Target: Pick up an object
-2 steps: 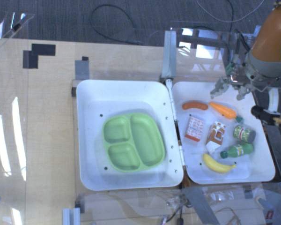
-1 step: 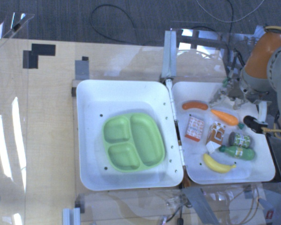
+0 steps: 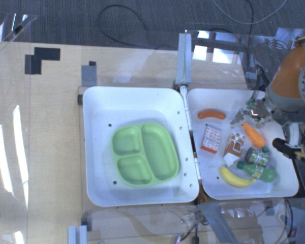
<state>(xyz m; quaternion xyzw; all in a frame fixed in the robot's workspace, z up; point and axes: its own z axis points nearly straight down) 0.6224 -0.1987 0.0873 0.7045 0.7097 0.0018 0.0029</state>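
Arm enters from the right edge; its gripper (image 3: pixel 254 111) hangs over the upper right corner of the right bin (image 3: pixel 208 187), just beside the carrot (image 3: pixel 253 134). Jaws: cannot tell whether apart or together, too small and cluttered there. Nothing visibly lifted. Sausage (image 3: pixel 212 114), carton (image 3: pixel 211 139), banana (image 3: pixel 235 178) and bottle (image 3: pixel 256 171) all lie on the bin floor. Green tray (image 3: pixel 144 153) sits in the left bin (image 3: pixel 91 136), centre frame. Judgement: pick not yet made; grasp and lift remain.
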